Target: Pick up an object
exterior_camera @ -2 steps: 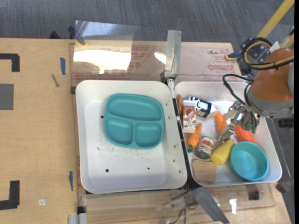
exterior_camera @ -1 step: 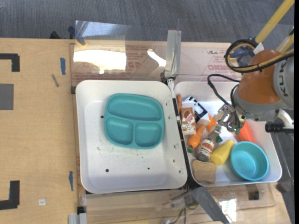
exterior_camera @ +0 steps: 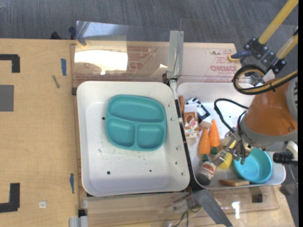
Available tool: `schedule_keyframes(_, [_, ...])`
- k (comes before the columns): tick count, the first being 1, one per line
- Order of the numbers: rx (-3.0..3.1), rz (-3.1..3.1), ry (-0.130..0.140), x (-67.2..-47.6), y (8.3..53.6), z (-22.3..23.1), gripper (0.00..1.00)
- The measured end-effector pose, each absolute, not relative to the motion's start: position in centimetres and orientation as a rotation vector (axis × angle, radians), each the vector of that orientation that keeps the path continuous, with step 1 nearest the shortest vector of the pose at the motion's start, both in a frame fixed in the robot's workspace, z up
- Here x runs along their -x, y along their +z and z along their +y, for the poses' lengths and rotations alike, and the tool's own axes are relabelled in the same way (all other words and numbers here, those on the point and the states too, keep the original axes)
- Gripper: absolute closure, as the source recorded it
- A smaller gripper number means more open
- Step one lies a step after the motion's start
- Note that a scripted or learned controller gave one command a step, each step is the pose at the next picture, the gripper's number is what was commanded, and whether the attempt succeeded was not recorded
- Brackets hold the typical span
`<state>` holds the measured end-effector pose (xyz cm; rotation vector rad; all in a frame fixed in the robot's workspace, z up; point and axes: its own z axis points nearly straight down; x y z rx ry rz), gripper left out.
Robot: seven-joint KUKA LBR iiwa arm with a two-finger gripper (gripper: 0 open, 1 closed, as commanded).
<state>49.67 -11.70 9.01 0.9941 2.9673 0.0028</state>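
- Camera view looks down on the right bin [exterior_camera: 222, 90], where the candidate objects lie in one crowded heap: two carrots [exterior_camera: 209, 137] side by side, a small dark bottle [exterior_camera: 207, 170] below them, a yellow piece [exterior_camera: 226, 161] that may be a banana, a blue bowl [exterior_camera: 254, 166] at the right, and a small carton [exterior_camera: 191, 122] near the divider between the bins.
- Over this heap, the claw [exterior_camera: 233, 148] is low, just beside the yellow piece and the rim of the blue bowl, with the carrots near on its left.
- Whether the claw is wide, narrow or closed on something, I cannot tell; the metal parts are small and mixed with the objects under them.
- No object is seen lifted from the bin, so I judge the pick as not yet done: the approach looks finished, while the grasp and the lift are left.
- Above the claw, the orange band [exterior_camera: 269, 115] of the arm covers part of the right bin.
- Further out, the left bin [exterior_camera: 90, 164] holds a teal divided plate [exterior_camera: 136, 122], well apart from the claw.
- Both bins stand on the wooden surface [exterior_camera: 33, 126].
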Motion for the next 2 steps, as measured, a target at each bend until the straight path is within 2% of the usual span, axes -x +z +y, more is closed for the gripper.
schedule_keyframes(1, [-1.114, 2.925, 0.002, -56.8, 8.9, -11.3, 0.00])
schedule_keyframes(2, [-1.108, 2.913, 0.007, -57.2, 10.3, -11.2, 1.00])
